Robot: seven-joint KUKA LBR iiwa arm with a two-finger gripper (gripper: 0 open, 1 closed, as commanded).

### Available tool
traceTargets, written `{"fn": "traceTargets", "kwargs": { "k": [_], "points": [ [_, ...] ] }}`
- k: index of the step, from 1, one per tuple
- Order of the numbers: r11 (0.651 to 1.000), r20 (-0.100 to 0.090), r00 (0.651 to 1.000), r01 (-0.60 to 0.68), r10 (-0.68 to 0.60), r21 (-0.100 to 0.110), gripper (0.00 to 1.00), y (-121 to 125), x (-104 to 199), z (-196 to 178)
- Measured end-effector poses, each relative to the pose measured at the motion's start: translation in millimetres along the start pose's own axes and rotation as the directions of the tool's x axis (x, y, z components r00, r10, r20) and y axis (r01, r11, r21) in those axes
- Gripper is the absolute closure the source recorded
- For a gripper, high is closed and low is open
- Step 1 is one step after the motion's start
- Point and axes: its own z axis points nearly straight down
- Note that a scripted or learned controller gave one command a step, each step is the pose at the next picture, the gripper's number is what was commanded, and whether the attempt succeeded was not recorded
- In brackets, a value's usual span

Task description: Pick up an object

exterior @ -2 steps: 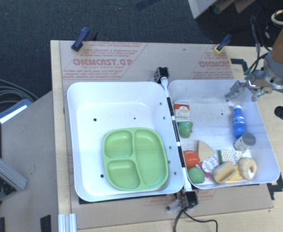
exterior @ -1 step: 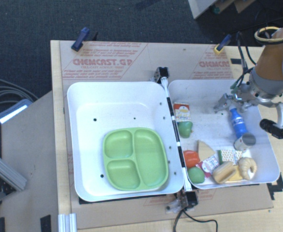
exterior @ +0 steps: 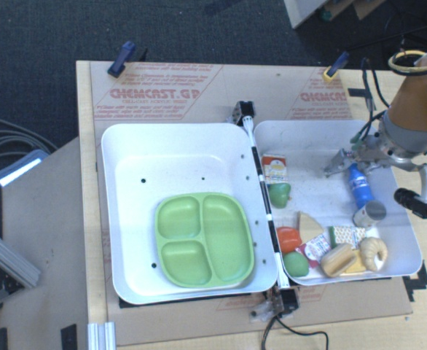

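The gripper (exterior: 356, 160) is seen low in the right bin (exterior: 308, 133), just above the top end of a blue bottle (exterior: 360, 186) lying at its six o'clock; how it stands cannot be told, and nothing is seen held. Toward seven o'clock, food items are clustered, among them a bagel (exterior: 374, 252), a bread roll (exterior: 337, 259) and a red-and-white carton (exterior: 275, 169). At nine o'clock, a green divided tray (exterior: 203, 239) is set in the left bin (exterior: 126, 195).
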Motion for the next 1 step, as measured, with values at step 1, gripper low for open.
{"fn": "traceTargets", "kwargs": {
  "k": [1],
  "points": [
    [1.0,0.001,1.0,0.0,0.0,0.001,0.0,-17.1,-0.1,0.3]
  ]
}}
